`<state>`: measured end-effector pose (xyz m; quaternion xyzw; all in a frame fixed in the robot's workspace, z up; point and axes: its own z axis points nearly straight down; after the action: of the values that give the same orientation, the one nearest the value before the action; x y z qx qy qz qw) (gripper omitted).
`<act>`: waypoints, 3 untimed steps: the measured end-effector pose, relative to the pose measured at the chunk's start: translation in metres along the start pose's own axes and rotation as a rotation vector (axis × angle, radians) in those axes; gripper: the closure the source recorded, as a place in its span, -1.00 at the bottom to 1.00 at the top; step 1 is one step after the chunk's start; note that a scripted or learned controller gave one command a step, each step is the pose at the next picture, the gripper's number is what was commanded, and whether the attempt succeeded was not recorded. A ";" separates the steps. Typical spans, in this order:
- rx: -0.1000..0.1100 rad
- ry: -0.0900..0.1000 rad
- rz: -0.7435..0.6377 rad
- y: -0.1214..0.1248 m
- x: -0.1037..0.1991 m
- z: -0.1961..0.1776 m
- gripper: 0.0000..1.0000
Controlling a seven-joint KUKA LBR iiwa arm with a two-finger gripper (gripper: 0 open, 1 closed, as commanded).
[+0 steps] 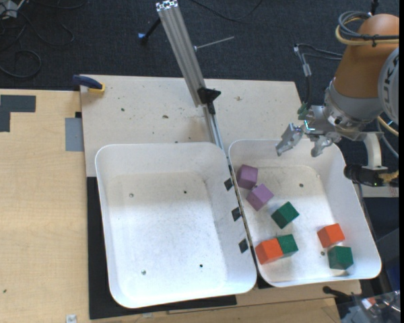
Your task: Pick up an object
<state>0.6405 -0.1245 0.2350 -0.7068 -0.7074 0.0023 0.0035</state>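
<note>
The arm [363,66] runs off the picture's right edge.

Blocks [285,214] seemingly in right bin [361,221]

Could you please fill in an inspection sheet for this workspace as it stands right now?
Surface: bench bearing left bin and right bin.
Job's things: in the right bin, two purple blocks, three green blocks, two orange blocks; one orange touches a green.
Clutter: blue-yellow clamp at the bench's far left corner.
Grippers: gripper above the right bin's far edge, fingers apart, holding nothing.
Cables: black cables on the floor.
Surroundings: slanted metal rail, dark carpet.
</note>
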 end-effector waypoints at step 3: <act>0.001 -0.001 0.001 0.003 -0.010 0.107 -1.00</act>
<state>0.6428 -0.1343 0.1281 -0.7073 -0.7069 0.0029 0.0035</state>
